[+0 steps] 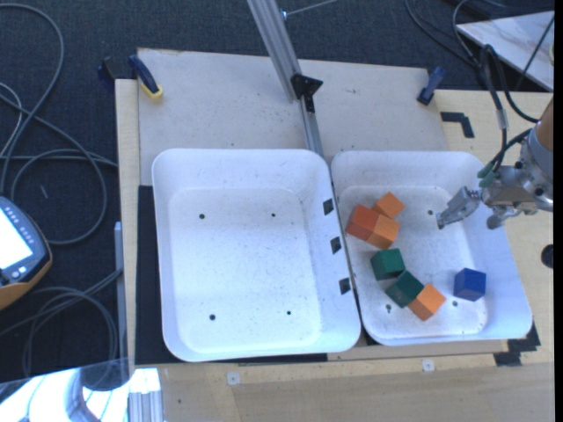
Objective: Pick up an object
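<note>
We see no pick yet: the end effector (464, 207) hangs empty, fingers parted, over the right shallow white bin (501, 262) near its right rim. Nearest candidate, we reckon: the blue wooden cube (470, 284) toward the bin's front-right corner; grasp and lift remain.

we see two bins side by side on the desk (220, 95), blocks (387, 262) clustered in right bin (493, 323), left bin (176, 323) beside it, tool (475, 207) over right bin's right part
</note>
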Robot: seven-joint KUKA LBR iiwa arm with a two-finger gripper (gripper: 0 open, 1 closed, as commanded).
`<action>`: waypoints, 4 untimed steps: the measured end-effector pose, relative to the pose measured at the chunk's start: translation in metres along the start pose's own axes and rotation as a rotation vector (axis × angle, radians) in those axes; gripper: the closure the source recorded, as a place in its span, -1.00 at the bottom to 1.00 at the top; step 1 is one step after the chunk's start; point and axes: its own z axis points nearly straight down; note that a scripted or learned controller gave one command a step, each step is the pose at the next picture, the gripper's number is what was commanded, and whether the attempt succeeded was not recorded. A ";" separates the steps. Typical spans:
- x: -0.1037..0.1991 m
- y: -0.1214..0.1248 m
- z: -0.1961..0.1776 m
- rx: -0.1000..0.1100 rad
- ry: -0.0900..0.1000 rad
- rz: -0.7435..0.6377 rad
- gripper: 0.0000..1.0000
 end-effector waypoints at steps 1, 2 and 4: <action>-0.029 0.082 0.060 0.000 -0.003 -0.002 -1.00; -0.028 0.079 0.056 0.000 -0.002 -0.001 -1.00; 0.078 0.157 0.060 -0.007 0.002 -0.009 -1.00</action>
